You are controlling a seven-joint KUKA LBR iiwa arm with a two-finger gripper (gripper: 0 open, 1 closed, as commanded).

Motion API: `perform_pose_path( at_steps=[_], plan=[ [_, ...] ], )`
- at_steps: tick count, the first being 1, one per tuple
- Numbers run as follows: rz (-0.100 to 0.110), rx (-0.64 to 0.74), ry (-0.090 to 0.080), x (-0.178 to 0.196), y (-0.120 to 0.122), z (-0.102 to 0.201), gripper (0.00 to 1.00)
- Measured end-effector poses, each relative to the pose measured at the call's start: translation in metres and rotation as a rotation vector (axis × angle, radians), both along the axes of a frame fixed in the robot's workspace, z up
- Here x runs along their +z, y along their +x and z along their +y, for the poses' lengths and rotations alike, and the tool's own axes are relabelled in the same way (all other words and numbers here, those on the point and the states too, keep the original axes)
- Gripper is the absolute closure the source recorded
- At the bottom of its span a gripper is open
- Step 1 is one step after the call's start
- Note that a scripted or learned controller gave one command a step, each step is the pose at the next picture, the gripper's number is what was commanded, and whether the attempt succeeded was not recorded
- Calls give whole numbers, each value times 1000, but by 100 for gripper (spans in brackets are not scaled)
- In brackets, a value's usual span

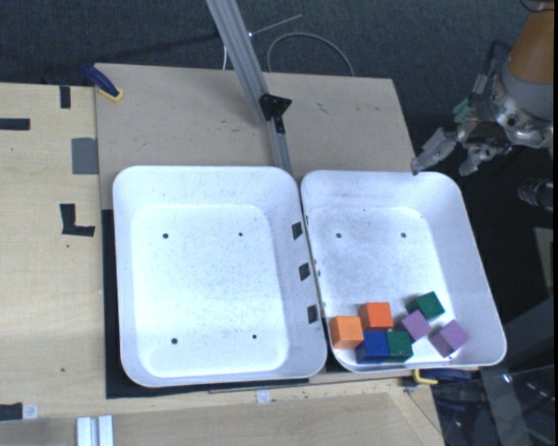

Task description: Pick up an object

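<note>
The candidate objects are small coloured blocks, clustered in the near corner of the right bin [446,203]. Two orange blocks [347,330] [378,315] sit at the left of the cluster, touching or nearly so. A blue block [376,344] lies just in front of them, with a green block [399,344] pressed against its right side. Two purple blocks [416,323] [448,337] and a second green block [429,305] complete the group toward the bin's right wall.

The packing is tight — probably because the blocks have gathered against the near wall, where the bin floor curves up. This leaves little room for a finger on either side of the inner blocks. The outer pieces, such as the far green block or the right-hand purple block, appear to offer freer sides.

The left bin [130,193] holds no blocks.

The gripper [444,156] hangs beyond the far right corner of the right bin, near its rim and well apart from the cluster. Its two fingers are spread, with nothing between them — the end effector is released. The wrist is tilted, fingers pointing down and toward the bin, with the orange band [532,49] above it at the frame's right edge. The pick has not yet begun; the arm must travel along the bin toward the near corner before any descent.
</note>
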State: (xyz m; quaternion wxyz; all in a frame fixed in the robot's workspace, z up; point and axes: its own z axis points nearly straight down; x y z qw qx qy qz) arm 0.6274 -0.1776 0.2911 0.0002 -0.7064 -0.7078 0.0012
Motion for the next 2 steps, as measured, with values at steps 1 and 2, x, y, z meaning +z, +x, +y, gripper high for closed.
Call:
perform_pose_path(
  at_steps=[1, 2],
  plan=[
    [5, 6, 4, -104, 12, 122, 0],
    [-11, -1, 1, 96, -31, 121, 0]
  ],
)
